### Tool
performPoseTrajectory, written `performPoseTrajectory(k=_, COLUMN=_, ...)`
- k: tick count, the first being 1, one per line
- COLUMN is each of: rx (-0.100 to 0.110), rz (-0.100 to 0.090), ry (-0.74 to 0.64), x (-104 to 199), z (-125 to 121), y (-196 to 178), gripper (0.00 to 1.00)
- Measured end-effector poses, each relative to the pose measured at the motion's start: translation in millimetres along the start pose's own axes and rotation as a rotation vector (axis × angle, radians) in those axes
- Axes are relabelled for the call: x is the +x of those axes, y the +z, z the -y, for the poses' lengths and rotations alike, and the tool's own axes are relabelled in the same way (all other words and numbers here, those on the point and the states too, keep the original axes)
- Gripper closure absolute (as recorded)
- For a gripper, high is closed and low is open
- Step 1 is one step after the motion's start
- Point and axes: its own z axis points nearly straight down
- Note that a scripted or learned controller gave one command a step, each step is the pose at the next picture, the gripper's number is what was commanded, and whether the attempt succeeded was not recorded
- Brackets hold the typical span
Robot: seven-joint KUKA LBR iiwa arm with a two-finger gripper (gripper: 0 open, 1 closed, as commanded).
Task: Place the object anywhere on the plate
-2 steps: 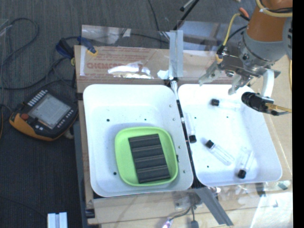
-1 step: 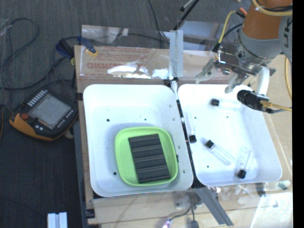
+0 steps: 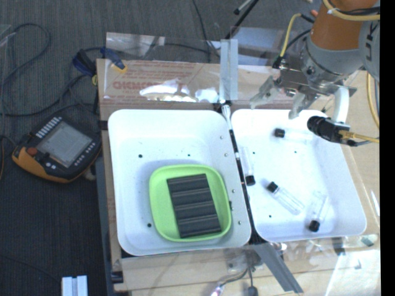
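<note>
Already, a dark grey ribbed rectangular block (image 3: 194,205) is seen lying flat on the light green square plate with rounded corners (image 3: 159,184), low in the frame left of centre, inside the left shallow white bin (image 3: 126,140). If that block is the task's object, the placing is judged done, with only the arm's retreat left; this cannot be confirmed from the picture alone.

In the right shallow white bin (image 3: 345,184), at the lower right of the frame, two clear vials with black caps are seen: one (image 3: 282,195) lying slantwise near the bin's middle, another (image 3: 316,216) near the bottom rim. A similar thin clear tube (image 3: 246,165) rests along the seam between the two bins. A small black piece (image 3: 279,132) lies further up, near the bin's far side.

At the upper right of the frame, the two-finger gripper (image 3: 296,98) is held above the far edge of the right bin, well apart from the plate. Its fingers appear spread, and nothing is seen between them.
</note>
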Motion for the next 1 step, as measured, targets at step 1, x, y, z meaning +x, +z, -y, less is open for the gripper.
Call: performPoseTrajectory(k=1, rx=-0.001, rz=0.0, ry=-0.029, x=17.2, z=-10.1, y=-27.9, gripper=0.0)
